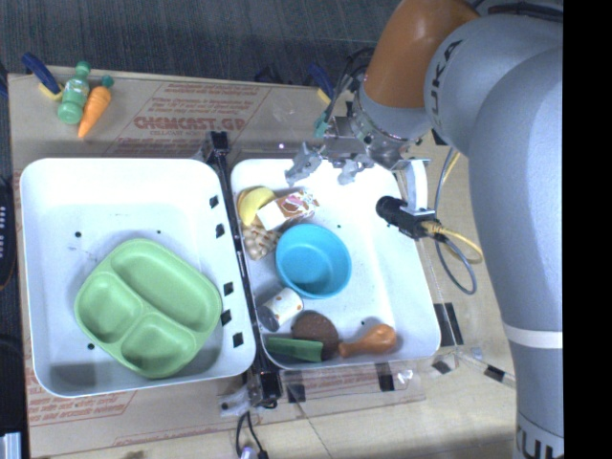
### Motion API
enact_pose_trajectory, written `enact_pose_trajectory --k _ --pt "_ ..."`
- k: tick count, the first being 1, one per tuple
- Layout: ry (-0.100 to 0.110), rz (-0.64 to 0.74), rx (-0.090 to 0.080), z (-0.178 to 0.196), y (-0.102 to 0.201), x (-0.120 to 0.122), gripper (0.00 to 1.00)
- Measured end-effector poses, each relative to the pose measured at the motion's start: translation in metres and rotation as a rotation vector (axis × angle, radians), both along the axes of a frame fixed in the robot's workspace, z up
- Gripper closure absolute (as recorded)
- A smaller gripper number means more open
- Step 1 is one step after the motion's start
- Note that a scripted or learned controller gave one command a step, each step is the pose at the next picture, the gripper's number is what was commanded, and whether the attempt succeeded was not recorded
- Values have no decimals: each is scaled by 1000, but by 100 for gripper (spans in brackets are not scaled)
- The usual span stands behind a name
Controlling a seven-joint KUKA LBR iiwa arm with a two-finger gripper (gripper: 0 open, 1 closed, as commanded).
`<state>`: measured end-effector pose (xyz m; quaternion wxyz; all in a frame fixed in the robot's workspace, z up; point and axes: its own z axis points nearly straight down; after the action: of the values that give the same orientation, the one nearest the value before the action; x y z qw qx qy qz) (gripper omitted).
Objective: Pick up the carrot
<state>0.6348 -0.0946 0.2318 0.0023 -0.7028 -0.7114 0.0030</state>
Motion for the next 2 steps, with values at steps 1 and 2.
enact_pose_trajectory --k 1,2 --pt "-2 193 4 39 178 -55 0" --pt "-5 197 -2 72 117 -13 0"
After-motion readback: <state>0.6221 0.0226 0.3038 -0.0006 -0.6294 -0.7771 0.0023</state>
